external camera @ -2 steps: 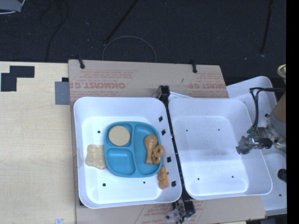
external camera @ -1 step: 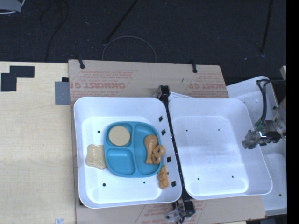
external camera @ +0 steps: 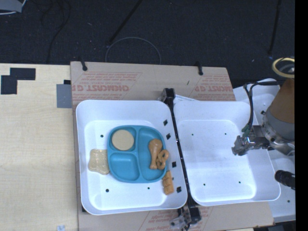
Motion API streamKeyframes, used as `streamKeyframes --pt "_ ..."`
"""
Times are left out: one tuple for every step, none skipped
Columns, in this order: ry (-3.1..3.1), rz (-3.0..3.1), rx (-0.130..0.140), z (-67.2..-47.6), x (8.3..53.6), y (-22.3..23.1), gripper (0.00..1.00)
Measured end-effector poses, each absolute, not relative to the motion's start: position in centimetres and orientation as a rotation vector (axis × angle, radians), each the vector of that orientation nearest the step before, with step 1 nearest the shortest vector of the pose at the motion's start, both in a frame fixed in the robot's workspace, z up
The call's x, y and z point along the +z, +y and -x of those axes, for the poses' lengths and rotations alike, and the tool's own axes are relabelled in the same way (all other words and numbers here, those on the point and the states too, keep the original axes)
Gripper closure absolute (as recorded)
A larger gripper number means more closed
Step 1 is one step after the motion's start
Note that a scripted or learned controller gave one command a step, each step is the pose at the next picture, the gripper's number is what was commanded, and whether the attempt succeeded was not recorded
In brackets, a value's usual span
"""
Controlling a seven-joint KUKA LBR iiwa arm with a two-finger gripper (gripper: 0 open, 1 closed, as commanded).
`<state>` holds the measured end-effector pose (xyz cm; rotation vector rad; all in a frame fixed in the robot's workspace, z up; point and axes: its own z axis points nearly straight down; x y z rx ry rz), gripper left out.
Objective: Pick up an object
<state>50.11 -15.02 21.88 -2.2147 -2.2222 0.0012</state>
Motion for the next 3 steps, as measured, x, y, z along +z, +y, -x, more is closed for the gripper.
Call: streamKeyframes --pt "-2.224 2.214 0.0 -51.4 22.3 -10.7 1.0" --pt "-2.223 2.212 0.001 -51.1 22.3 -5.0 1.0" --pt "-2.225 2.214 0.001 -52.4 23.3 0.1 1.0"
